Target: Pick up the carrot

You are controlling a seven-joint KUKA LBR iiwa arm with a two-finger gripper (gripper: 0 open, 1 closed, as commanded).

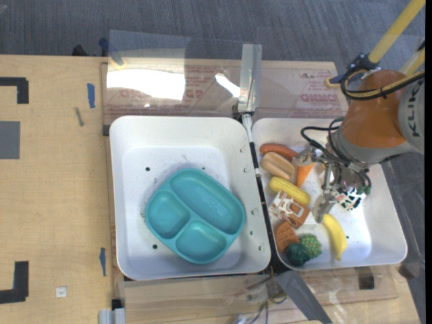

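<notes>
Carrot (305,175) lies in right bin (388,245) beside hot dog (278,163), just left of gripper (329,200), which hangs above bin floor near banana (335,235); grip state cannot be told.

1. The left bin (128,147) holds a teal divided plate (194,214).
2. The right bin (381,228) holds play food: a hot dog (278,162), corn (289,190), a banana (334,235), broccoli (304,249).
3. The carrot (305,174) lies just beside the hot dog.
4. The gripper (331,198) hangs over the right bin, near the carrot.
</notes>
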